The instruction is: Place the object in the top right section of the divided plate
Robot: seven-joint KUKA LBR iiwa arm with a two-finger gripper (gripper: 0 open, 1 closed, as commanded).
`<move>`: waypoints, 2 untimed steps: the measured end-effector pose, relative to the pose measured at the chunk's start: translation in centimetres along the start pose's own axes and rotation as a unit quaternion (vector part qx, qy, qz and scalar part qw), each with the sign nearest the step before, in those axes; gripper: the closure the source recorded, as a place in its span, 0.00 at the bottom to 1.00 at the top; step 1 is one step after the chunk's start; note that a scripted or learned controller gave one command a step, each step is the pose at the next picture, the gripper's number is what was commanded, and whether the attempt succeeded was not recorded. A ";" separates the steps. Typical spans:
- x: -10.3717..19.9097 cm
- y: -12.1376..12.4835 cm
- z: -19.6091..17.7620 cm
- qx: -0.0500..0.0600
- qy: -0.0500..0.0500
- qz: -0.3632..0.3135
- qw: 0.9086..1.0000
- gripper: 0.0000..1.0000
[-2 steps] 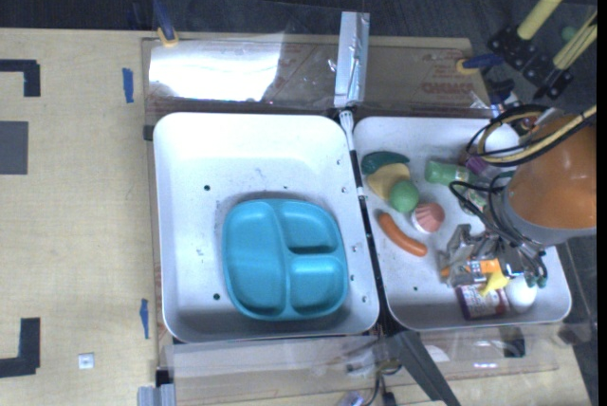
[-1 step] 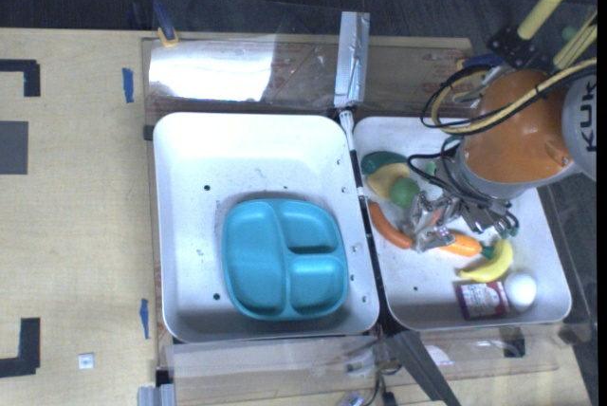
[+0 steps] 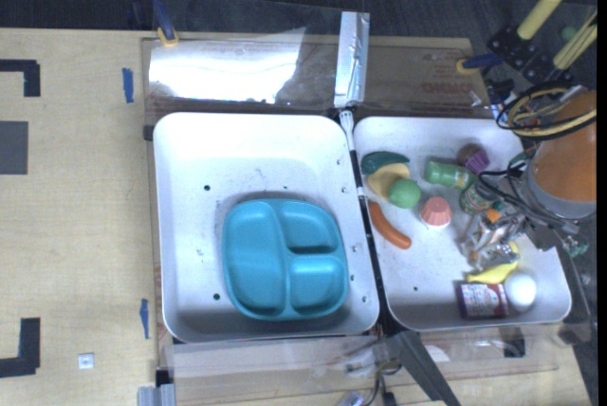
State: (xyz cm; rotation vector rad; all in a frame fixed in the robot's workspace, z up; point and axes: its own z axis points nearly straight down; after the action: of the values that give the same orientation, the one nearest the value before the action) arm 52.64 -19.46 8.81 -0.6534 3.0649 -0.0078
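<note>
1. Camera view: two shallow white plastic bins are seen side by side on the bench, the left bin (image 3: 180, 205) and the right bin (image 3: 417, 286) touching along their inner walls.
2. The grey arm with the orange band (image 3: 564, 169) is seen reaching in from the right and is hung over the right bin's right part.
3. A blue three-section divided plate (image 3: 245, 276) is laid in the left bin, with nothing seen in its sections; its top right section (image 3: 313, 226) is bare.
4. The small objects are gathered in the right bin: an orange carrot-shaped toy (image 3: 390, 226), a yellow banana-shaped toy (image 3: 387, 175), a green ball (image 3: 405, 193), a green can (image 3: 446, 173), a purple round toy (image 3: 472, 156), a pink cup-like piece (image 3: 436, 212), a dark red labelled bottle (image 3: 481, 300) and a white egg-shaped piece (image 3: 520, 290).
5. The two-finger gripper (image 3: 488, 238) is judged to be in the picking step, among the objects; which object is meant cannot be told.
6. Next, a secure hold, a lift and a carry leftward over the bin walls are called for.
7. The fingers are lost in cables and clutter, so whether they are apart or closed cannot be told.
</note>
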 end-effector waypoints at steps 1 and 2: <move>3.6 0.3 0.0 -0.002 0.000 -0.142 0.990 1.00; -0.6 8.0 -0.1 -0.001 -0.001 -0.268 0.964 1.00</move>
State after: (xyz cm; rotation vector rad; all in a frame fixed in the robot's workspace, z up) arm 49.94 -11.88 8.89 -1.4499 2.7792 -0.0074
